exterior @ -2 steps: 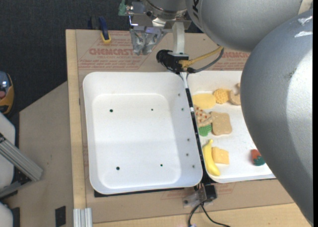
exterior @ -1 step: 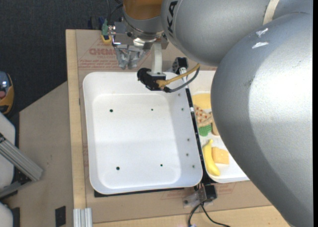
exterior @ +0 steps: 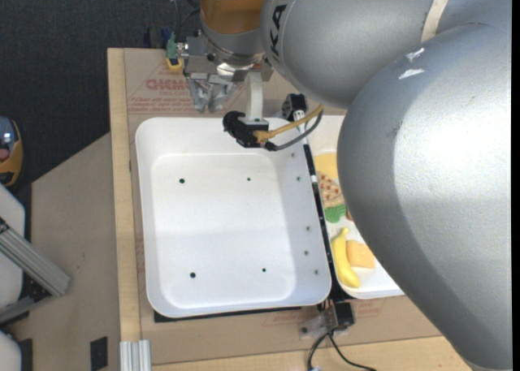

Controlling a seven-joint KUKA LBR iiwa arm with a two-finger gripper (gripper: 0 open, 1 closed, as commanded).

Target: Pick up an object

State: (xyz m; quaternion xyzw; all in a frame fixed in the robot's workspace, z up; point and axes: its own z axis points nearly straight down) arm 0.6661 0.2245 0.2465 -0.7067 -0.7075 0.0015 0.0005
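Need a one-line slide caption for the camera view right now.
KUKA arm's gripper poised above the left bin's far rim; yellow items lie in the right bin.

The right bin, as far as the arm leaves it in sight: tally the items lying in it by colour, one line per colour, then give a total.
Yellow: 2, a banana-like piece and a rounder orange-yellow piece
Green: 1, a small piece
Pale with red specks: 1, a flat piece
Total: 4 visible; the arm covers the rest of the right bin.
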